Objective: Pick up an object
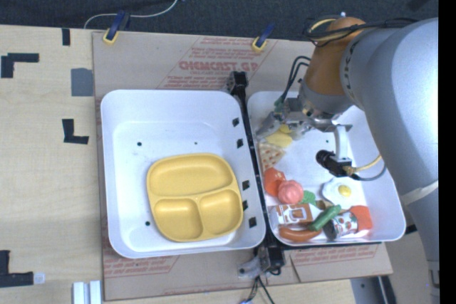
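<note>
My gripper [283, 123] is low over the far left part of the right bin [385, 185], reaching in from the right. Just under it lie a yellow cheese-like piece [283, 139] and a tan cracker [271, 153]; whether it touches them I cannot tell. Nearer the front of this bin are a red tomato [272, 181], a pink-red strawberry-like piece [290, 191], a fried egg [340, 190], a green pepper [326, 216] across a hot dog [296, 231], and a small red-and-white can [345, 223].
The left bin [117, 153] holds a yellow divided plate [194, 196]. A black divider [249, 153] runs between the bins. The grey arm covers the right side of the view. Cardboard and two clamps lie behind the bins.
</note>
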Controlling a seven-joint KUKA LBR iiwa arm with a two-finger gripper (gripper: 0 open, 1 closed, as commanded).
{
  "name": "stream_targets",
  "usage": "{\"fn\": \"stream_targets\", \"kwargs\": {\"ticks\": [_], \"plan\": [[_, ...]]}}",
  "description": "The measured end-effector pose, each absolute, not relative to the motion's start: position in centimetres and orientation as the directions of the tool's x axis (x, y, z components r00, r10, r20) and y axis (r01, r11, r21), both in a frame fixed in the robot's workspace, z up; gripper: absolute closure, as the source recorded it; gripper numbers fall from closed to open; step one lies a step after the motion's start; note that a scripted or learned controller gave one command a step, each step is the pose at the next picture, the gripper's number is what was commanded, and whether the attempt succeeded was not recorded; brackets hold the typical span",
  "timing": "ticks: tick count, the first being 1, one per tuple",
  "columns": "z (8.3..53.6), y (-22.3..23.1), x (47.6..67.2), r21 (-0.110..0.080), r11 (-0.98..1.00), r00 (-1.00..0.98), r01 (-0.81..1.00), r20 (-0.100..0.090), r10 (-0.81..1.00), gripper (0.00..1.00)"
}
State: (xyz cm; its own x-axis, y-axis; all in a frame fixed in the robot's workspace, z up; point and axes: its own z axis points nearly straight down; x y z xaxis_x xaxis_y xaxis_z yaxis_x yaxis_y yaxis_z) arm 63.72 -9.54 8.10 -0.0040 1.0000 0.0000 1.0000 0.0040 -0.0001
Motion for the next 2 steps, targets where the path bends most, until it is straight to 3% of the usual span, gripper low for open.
{"fn": "stream_targets", "kwargs": {"ticks": [1, 2], "plan": [[8.4, -9.5, 66.8, -0.008, 0.004, -0.004, 1.000, -0.003, 1.000, 0.00], [9.5, -9.4, 66.8, -0.003, 0.002, -0.002, 1.000, -0.002, 1.000, 1.00]]}}
